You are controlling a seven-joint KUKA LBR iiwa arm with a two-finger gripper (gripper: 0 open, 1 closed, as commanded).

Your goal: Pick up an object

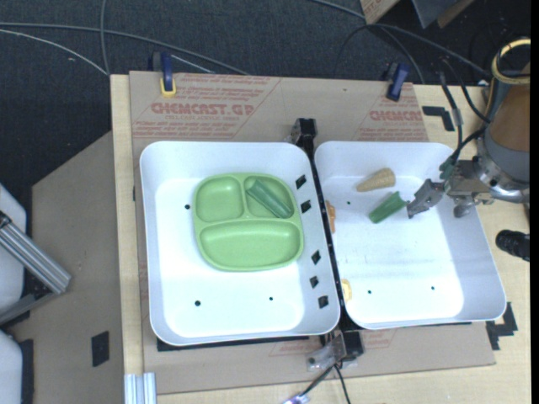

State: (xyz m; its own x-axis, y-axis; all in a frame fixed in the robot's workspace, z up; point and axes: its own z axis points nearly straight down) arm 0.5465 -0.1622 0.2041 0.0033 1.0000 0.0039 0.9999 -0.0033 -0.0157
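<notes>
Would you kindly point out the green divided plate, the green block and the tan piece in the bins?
green divided plate [248, 244]: camera view, its large bare compartment.
green block [385, 208]: camera view, its middle.
tan piece [376, 180]: camera view, its middle.

Green plate [248, 247], white bins [168, 310], seemingly tan lump [376, 180].
</notes>
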